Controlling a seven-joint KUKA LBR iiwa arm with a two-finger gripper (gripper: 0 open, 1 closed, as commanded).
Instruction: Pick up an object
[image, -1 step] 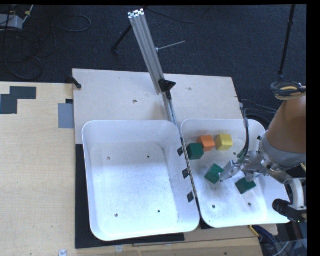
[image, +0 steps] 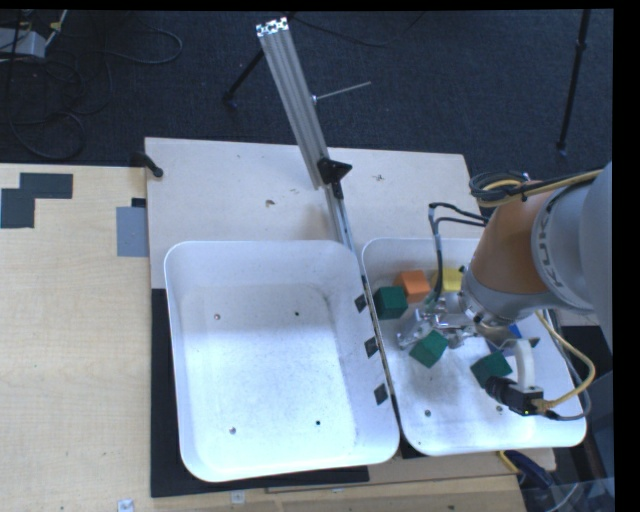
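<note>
My gripper (image: 432, 328) is low in the right bin (image: 560, 432), near its left-centre. A teal-green block (image: 430, 351) lies right at the gripper's tip, on its near side, touching or nearly touching it. Whether the block is gripped cannot be made out. Just beyond the gripper, a green block (image: 390, 300) sits beside an orange block (image: 415, 283), with a yellow block (image: 452, 279) further right. A dark green block (image: 492, 368) rests to the gripper's right, near the front. The grey arm with its orange band (image: 510, 255) covers the bin's right rear part.
The left bin (image: 190, 300) stands beside the right one, with black clips (image: 370, 346) along the shared wall. A slanted aluminium rail (image: 300, 100) rises behind the bins. Cables (image: 560, 385) trail over the right bin's right side.
</note>
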